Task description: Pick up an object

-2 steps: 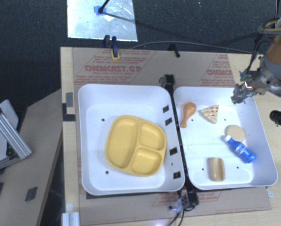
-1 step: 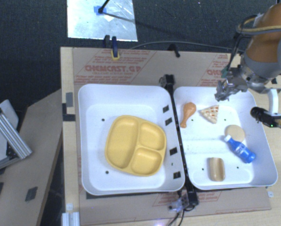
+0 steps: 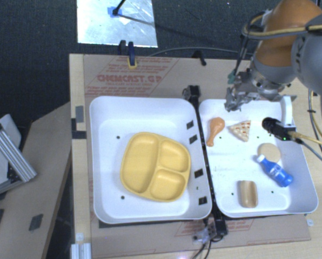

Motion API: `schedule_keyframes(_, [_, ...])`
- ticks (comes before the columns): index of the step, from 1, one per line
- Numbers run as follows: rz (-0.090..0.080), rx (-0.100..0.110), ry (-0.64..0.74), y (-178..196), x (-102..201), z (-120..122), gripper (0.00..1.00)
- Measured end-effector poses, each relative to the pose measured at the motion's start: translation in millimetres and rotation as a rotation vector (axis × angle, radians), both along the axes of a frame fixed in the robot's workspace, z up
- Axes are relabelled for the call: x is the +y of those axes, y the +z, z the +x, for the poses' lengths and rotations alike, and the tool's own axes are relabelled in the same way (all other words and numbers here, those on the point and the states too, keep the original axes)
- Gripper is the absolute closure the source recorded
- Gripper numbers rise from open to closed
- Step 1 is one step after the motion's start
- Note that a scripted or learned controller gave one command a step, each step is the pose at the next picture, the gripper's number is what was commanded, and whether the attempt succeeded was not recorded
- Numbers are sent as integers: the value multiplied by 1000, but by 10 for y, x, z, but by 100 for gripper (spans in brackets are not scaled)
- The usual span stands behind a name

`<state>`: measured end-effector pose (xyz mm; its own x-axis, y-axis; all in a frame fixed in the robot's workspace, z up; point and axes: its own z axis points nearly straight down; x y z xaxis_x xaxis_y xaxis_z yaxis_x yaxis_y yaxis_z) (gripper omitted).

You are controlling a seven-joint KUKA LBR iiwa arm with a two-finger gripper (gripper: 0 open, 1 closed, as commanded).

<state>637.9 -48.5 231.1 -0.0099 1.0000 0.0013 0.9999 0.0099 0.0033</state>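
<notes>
My gripper (image 3: 234,102) hangs over the far left part of the right bin (image 3: 304,201), just above and behind the toys. An orange chicken drumstick (image 3: 215,129) lies below it near the bin's left wall. Right of the drumstick and almost under the gripper lies a pizza slice (image 3: 240,129). A blue bottle (image 3: 275,172) lies further right, with a tan round piece (image 3: 269,150) touching its cap end. A brown bread roll (image 3: 247,193) sits near the front wall. Nothing shows held in the gripper.
The left bin (image 3: 104,123) holds a yellow divided plate (image 3: 155,166). A black divider (image 3: 201,155) runs between the two bins. The grey arm with its orange band (image 3: 290,20) reaches in from the upper right, over the right bin's far corner.
</notes>
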Motion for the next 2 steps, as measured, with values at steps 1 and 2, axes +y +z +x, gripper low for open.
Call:
schedule_keyframes(1, [0, 2, -1, -105, 552, 29, 100])
schedule_keyframes(2, [0, 1, 0, -185, 1131, 81, 100])
